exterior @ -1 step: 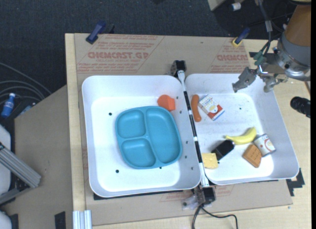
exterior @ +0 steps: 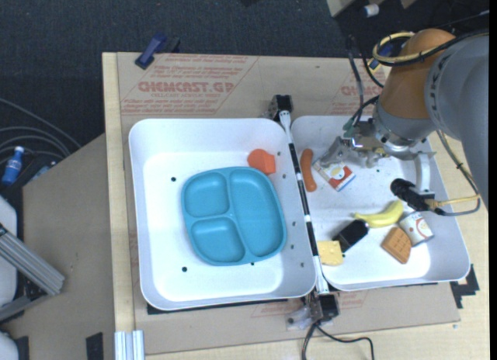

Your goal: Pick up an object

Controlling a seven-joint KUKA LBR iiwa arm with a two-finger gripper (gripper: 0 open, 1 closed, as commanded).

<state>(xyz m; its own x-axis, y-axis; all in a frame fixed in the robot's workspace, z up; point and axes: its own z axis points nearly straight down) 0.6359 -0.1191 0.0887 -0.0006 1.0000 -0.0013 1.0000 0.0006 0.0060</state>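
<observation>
The end effector hangs in the upper part of the right bin, just above a small red and white carton; I cannot tell its state. A banana lies lower right. The left bin holds a blue plate.

The divided plate lay in the left bin. Right of it, in the right bin, lay the sausage, banana and cracker.
</observation>
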